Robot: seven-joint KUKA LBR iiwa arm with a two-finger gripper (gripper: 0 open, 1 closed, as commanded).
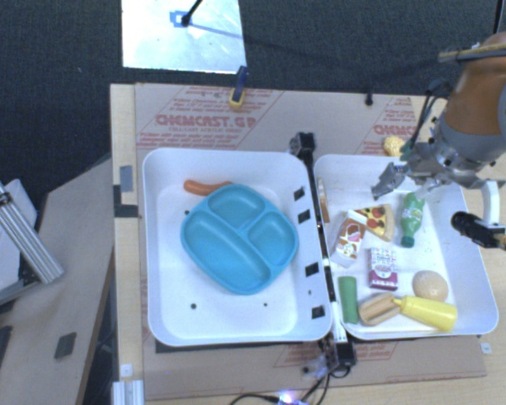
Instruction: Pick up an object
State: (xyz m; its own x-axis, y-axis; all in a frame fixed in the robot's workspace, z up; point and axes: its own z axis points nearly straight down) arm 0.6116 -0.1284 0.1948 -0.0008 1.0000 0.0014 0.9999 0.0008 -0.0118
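Hovering over the right bin's (481,306) far edge, the hand (394,178) hangs above a green bottle (411,218), its grip hard to tell.

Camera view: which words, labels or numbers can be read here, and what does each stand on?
"CHEMCAST GP", red print, on the brown protective sheet under the bins, at the upper left.
The same red print repeats near the sheet's upper right, partly cut off by the arm, and along its lower edge; both too broken to read.
Small maroon packet and white carton: printing too small to read.
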